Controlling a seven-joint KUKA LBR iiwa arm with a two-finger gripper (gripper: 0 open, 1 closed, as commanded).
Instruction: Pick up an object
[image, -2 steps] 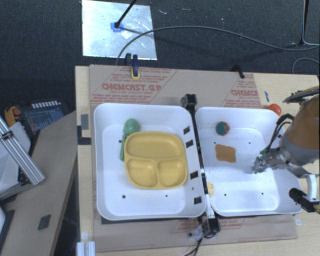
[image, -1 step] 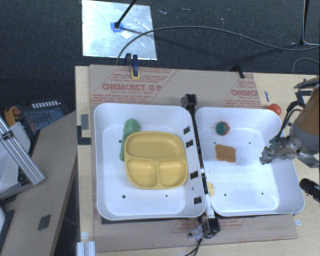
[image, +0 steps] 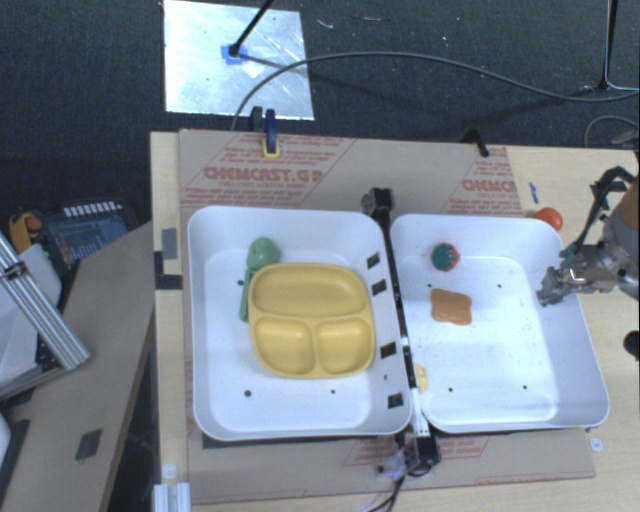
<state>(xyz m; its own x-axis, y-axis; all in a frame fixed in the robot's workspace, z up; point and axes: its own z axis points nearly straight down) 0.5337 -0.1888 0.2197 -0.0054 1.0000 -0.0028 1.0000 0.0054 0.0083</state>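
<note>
We're seeing dark carpet running across 12 o'clock, a shiny metal sheet lying at 11, and a tan side table sitting at 9.

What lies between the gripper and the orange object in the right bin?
In the camera view, only bare white bin floor lies between the gripper, at the right bin's right rim, and the orange object.

Arm entering from the right edge, wrist angled down and leftward; gripper low at the far right, fingertips pointing left.
</note>
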